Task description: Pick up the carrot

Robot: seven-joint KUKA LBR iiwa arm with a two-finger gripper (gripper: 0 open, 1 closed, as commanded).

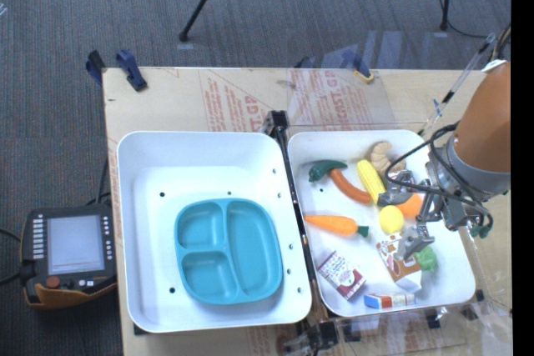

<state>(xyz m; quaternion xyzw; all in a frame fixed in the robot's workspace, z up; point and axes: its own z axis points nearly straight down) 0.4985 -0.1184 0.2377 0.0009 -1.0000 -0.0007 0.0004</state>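
A teal divided plate point(228, 248) sits in the left bin point(138, 179). In the right bin point(463, 279), the carrot point(334, 224) lies free beside the corn point(370, 181). It looks light, stiff and smooth, best pinched mid-body. The gripper point(413, 244) hovers right of it; I cannot tell the fingers' state.

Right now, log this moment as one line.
carrot: lying in right bin | gripper: low over right side | tray: left bin
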